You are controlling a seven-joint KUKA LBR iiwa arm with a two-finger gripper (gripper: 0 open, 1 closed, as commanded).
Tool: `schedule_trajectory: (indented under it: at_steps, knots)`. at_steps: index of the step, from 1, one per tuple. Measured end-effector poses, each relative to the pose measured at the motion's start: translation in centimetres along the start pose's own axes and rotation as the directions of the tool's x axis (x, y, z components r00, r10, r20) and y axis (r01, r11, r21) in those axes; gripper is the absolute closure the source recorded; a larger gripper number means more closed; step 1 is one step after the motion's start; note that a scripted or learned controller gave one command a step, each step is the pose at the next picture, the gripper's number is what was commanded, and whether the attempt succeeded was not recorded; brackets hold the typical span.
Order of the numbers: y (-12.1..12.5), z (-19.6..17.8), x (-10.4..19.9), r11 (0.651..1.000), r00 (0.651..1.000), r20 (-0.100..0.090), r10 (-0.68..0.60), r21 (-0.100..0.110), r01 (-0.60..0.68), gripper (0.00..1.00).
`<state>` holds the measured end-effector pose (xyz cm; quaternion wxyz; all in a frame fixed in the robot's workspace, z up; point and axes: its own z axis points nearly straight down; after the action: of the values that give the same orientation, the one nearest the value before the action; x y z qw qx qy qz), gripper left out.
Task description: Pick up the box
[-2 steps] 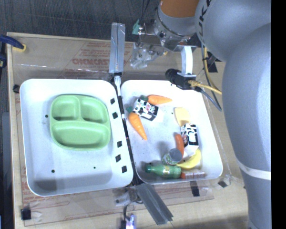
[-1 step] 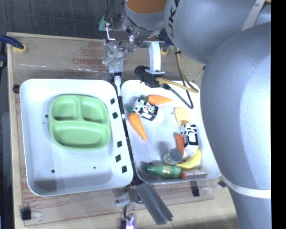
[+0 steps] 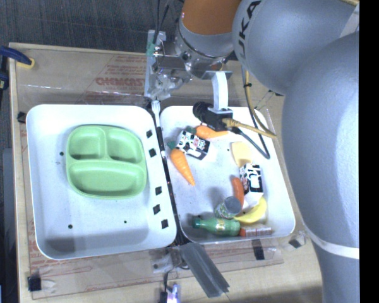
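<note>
A small black-and-white box [image 3: 193, 144] lies tilted in the back left part of the right bin [image 3: 279, 169], between two carrots. Toward the right wall lies a second black-and-white printed packet [image 3: 253, 179]. My gripper [image 3: 155, 92] hangs over the back rim where the two bins meet. It is up and to the left of the box, apart from it, with nothing seen in it. The arm's grey body covers the right side of the view.
The right bin also holds a carrot [image 3: 182, 165], another carrot [image 3: 210, 131], a pale yellow block [image 3: 240, 152], a banana [image 3: 257, 212], a green bottle [image 3: 218, 226] and a small can [image 3: 229, 206]. A green divided plate [image 3: 106, 161] sits in the left bin [image 3: 44, 219].
</note>
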<state>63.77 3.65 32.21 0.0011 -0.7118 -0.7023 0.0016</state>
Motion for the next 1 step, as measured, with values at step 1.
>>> schedule_trajectory:
  at_steps: [1]
  knots:
    - [0.85, -1.02, 7.29, 0.999, 0.999, -0.001, -0.033, -0.002, 0.033, 1.0]
